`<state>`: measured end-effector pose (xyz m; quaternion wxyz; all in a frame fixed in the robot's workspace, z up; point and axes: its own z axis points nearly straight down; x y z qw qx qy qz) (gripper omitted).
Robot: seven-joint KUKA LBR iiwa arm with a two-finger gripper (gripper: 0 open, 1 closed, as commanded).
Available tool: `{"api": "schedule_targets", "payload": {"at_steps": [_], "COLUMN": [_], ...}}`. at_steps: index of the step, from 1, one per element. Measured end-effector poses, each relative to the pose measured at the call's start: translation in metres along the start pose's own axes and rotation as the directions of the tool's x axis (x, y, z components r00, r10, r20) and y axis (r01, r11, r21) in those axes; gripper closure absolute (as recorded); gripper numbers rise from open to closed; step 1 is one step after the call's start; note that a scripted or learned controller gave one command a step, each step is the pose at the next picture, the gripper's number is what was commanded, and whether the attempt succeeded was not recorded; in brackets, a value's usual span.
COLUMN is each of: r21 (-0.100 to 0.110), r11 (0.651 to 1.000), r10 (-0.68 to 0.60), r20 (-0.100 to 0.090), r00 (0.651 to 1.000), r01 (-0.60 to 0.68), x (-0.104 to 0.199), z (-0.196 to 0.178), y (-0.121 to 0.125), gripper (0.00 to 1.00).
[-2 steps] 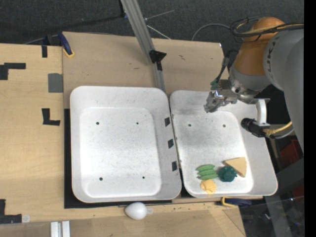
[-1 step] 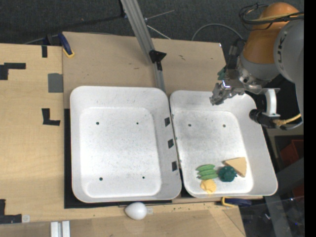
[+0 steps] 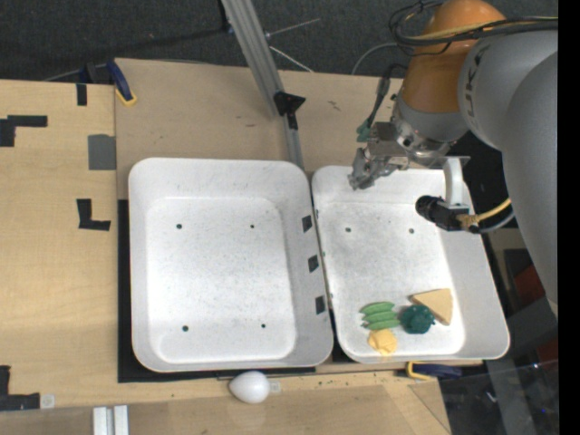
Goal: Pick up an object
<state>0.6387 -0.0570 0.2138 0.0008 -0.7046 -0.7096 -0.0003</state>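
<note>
A: White plastic, both bins (image 3: 217, 175), and the pieces to be picked sit together in the near corner of the right bin (image 3: 471, 270): a green pod-shaped piece (image 3: 379, 314), a yellow piece (image 3: 383, 340) touching it, a dark teal lump (image 3: 417, 319) and a tan wedge (image 3: 436, 304).

B: And the gripper (image 3: 362, 176)?

A: High over that bin's far left corner, well apart from the cluster. Nothing is between its tips; whether they are spread or closed I cannot tell from this slant.

B: What could spoil the pick?

A: Crowding, I judge. The four pieces touch or nearly touch, so a descent might wedge a fingertip on a neighbour or nudge the target aside. They also lie close to the bin's near wall, which might foul the approach. The white egg-shaped thing (image 3: 249, 387) on the bench outside the bins is no concern.
</note>
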Motion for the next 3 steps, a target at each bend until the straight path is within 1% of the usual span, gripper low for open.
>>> {"api": "schedule_targets", "payload": {"at_steps": [1,2,3], "r21": [0.002,0.001,-0.002], "r11": [1.000,1.000,1.000], "r10": [0.001,0.000,0.001], "r20": [0.000,0.000,-0.001], "r00": [1.000,1.000,1.000], "r01": [-0.001,0.000,-0.001], "x": [0.051,0.103,0.151], "z": [0.000,0.003,-0.018], "y": [-0.001,0.004,0.025], "gripper": [1.00,1.00,1.00]}}
